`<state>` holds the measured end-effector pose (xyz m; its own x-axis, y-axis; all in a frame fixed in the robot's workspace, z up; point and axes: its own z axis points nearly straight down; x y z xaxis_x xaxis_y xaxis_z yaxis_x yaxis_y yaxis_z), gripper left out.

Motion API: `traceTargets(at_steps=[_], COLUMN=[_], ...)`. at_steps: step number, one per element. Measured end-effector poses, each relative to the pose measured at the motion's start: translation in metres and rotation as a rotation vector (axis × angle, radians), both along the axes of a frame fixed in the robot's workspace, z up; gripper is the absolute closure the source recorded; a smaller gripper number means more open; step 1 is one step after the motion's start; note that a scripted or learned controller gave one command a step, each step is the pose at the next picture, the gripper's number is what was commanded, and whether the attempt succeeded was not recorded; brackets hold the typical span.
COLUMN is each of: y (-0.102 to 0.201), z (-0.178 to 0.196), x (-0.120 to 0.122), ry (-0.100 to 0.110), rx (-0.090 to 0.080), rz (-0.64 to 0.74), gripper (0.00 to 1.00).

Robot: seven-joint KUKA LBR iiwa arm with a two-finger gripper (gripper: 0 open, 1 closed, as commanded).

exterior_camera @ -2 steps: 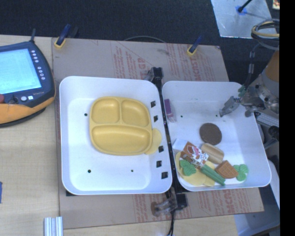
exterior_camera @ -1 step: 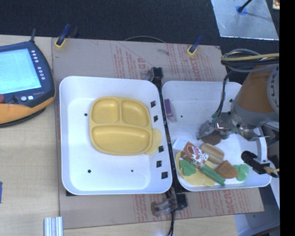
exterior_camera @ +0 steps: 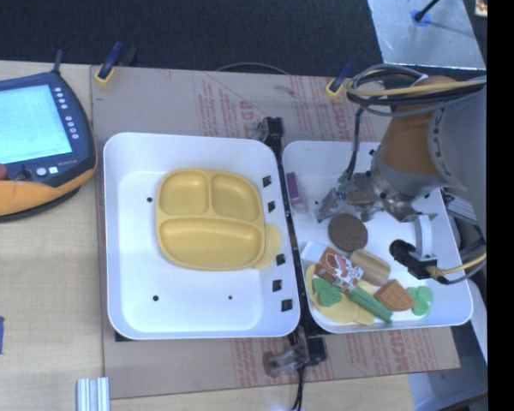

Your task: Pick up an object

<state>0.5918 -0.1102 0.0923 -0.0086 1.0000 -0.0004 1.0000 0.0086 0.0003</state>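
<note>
Pale wooden worktop (exterior_camera: 43, 315) overlaid with a brown cardboard sheet (exterior_camera: 206, 101); dark carpeted floor (exterior_camera: 197, 11) beyond; a teach pendant (exterior_camera: 30, 144) rests at left.

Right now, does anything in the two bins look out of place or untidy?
Nothing looks damaged or spilled. The yellow tray sits alone in the left bin, while the toy food lies heaped in the right bin's near corner.

Left bin (exterior_camera: 128, 229): your widest open floor lies around yellow divided plate (exterior_camera: 212, 219), which sits centre. Right bin (exterior_camera: 304, 165): toys crowd near half, brown disc (exterior_camera: 348, 231) mid-floor, purple piece (exterior_camera: 294, 190) by left wall. Arm (exterior_camera: 420, 144) blocks far right part. Black clips (exterior_camera: 278, 234) line divider between bins.
</note>
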Motion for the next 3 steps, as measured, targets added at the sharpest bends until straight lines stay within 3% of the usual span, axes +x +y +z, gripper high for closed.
traceTargets(at_steps=[1,2,3], y=[-0.013,-0.014,0.085], z=[-0.001,0.009,0.104], x=[-0.038,-0.037,-0.016], ry=[0.008,0.006,-0.003], rx=[0.001,0.000,0.001], rz=[-0.005,-0.005,0.001], gripper=[0.00,1.00,1.00])
